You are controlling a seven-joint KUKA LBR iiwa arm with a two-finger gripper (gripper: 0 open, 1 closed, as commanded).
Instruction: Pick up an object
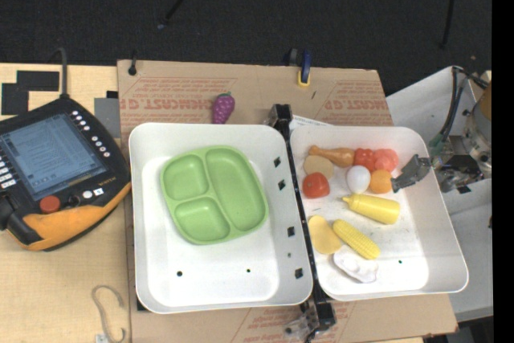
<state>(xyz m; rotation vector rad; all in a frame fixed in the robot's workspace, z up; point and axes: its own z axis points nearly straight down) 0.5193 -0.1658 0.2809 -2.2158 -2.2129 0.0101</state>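
Note:
The right bin [438, 253] holds several toy foods: a brown drumstick [331, 154], a red piece [376, 159], a white egg [358, 177], a small orange [380, 182], a red tomato [316, 185], a yellow bottle shape [372, 208], a corn cob [356, 239], a flat yellow slice [323, 234] and a white lump [356, 267]. My gripper [413, 171] reaches in low from the right, just right of the orange and the red piece, over the bin's right side. Nothing is visibly held in it.
The left bin [209, 277] carries a green divided plate [214, 194]. A purple grape bunch [223, 108] lies on the cardboard behind the bins. A teach pendant [56, 165] sits at the far left, and a blue clamp [304, 68] is at the cardboard's back edge.

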